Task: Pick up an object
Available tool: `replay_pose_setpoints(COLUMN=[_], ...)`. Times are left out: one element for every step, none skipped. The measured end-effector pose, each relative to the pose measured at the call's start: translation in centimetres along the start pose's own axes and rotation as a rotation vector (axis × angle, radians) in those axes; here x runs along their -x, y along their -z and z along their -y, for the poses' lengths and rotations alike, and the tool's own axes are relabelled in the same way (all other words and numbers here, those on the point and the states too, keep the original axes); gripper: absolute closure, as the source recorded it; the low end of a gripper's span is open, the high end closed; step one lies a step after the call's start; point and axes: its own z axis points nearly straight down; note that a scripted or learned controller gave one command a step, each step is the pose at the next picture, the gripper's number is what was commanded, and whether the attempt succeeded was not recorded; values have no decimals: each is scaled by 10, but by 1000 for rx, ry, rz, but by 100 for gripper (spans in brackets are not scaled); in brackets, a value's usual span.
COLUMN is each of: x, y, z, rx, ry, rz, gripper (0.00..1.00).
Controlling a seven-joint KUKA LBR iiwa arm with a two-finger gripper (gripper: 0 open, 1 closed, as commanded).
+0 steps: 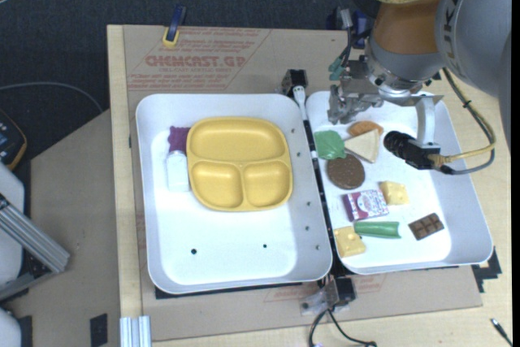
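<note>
The green bar (378, 229) lies lengthwise left–right (near the right bin's front); the fingers (348, 106) — grip unclear.

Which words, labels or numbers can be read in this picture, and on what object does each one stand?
"CHEMCAST GP", in red letters, on the brown board behind the bins; the last letters are blurred, so the reading is uncertain.
Smaller red lines under it: too blurred to read.
Print on the small purple packet in the right bin: too small to read.
</note>
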Motion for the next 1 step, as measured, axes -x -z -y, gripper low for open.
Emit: replay_pose_setpoints(x=[-58], y=[-3], z=[-10], rx=[-1], ry=[0], rz=[0], gripper=[100])
